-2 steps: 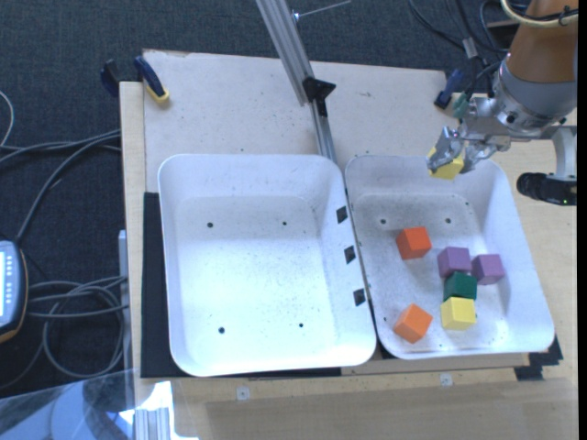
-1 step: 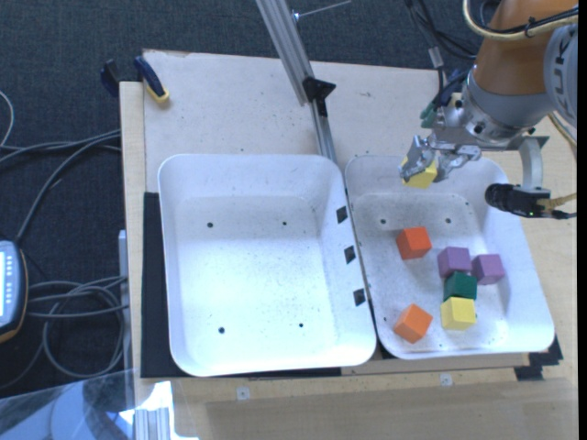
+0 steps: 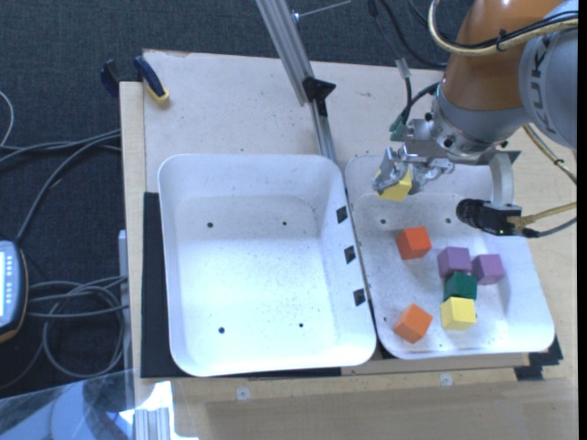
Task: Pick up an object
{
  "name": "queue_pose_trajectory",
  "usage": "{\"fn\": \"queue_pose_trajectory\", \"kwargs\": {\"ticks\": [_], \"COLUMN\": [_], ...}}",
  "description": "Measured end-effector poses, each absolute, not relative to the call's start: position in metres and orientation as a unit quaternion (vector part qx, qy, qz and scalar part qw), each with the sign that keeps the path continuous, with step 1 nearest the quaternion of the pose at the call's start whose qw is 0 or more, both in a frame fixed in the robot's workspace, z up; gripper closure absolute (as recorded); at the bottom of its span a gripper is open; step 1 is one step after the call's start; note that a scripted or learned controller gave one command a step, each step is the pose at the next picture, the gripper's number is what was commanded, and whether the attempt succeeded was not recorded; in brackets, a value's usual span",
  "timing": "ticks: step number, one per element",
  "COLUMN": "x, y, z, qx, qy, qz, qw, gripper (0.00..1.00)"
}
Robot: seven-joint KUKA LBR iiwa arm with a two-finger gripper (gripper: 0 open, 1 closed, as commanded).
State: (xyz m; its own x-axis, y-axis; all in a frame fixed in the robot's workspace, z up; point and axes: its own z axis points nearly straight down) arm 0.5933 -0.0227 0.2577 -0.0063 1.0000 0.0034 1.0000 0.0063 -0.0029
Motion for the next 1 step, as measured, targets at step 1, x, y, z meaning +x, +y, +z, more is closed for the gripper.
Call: {"fn": "queue_pose_trajectory", "kwargs": {"ticks": [1], "x": [0.573], "y": [0.0262], "z": [0.2436], "qx": [-0.705], "qy": [-0.709], "qz": [0.0004], "qw": [0.003], "gripper": [1.0]}}
